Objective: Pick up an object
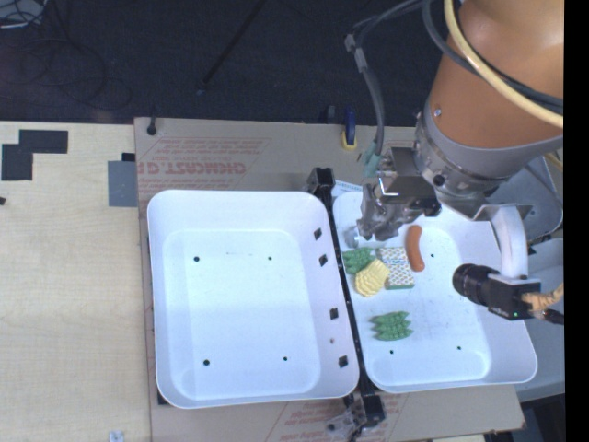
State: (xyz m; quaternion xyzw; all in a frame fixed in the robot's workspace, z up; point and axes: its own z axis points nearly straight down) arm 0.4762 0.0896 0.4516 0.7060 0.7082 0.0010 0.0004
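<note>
A pale wooden bench [64, 274] carries a brown cardboard sheet [230, 159], and on that sit two shallow white bins side by side, the left bin [175, 247] and the right bin [479, 357]. The grey arm with its orange band [502, 53] reaches in from the right, and its gripper [373, 233] hangs low over the upper left corner of the right bin; whether the jaws are spread or closed cannot be told from this angle. Just below the gripper lies a small cluster: a green leafy piece [357, 260], a yellow corn-like piece [372, 278] touching it, and a pale checked block [398, 270] beside them. An orange-red sausage [415, 248] lies just right of the cluster, and a green pea pod [392, 326] rests apart, nearer the bin's front.
</note>
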